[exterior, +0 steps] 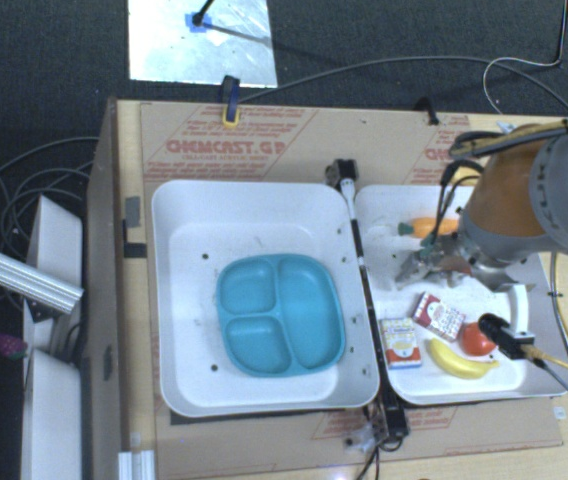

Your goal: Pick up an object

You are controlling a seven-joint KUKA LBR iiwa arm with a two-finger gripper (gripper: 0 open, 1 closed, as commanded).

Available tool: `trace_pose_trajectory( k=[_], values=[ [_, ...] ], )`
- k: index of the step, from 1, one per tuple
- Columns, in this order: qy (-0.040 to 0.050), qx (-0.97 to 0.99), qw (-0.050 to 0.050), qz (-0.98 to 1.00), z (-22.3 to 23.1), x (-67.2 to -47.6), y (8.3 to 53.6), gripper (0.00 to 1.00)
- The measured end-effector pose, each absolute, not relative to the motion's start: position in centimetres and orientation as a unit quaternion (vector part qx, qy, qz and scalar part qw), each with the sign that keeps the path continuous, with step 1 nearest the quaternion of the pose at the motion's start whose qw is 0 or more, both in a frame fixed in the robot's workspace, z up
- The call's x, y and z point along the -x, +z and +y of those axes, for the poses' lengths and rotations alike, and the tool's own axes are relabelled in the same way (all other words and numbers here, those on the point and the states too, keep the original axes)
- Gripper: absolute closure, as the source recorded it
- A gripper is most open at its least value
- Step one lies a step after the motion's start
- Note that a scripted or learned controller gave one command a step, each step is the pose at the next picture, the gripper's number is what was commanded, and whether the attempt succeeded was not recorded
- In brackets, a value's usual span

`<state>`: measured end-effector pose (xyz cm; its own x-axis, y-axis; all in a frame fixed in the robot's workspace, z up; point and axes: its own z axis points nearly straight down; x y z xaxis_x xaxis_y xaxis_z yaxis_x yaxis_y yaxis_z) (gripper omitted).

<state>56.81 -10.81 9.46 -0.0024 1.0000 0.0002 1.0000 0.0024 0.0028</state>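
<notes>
The right bin (379, 208) holds an orange carrot with a green end (427, 227) near its back. Toward its front lie a red and white carton (438, 317), a small white and orange box (399, 341), a yellow banana (461, 360) and a red tomato-like piece (476, 338). My gripper (414, 265) hangs low over the middle of this bin. It is just in front of the carrot and behind the red and white carton. Nothing is seen in its grasp.
In the left bin (179, 228) lies a blue divided plate (280, 313). The grey arm with its orange band (509, 193) covers the right bin's back right part. A ridge (359, 258) separates the two bins. Cables run over the floor behind the bench.
</notes>
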Motion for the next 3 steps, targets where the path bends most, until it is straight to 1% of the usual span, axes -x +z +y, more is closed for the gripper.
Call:
trace_pose_trajectory(
  k=[1, 2, 3],
  values=[
    [0.0005, -0.706, 0.001, 0.708, -12.3, -62.8, 8.5, 0.0],
    [0.001, -0.705, 0.002, 0.709, -12.3, -62.9, 9.6, 1.0],
    [0.0013, -0.705, 0.002, 0.709, -12.3, -62.9, 9.6, 0.0]
  ],
)
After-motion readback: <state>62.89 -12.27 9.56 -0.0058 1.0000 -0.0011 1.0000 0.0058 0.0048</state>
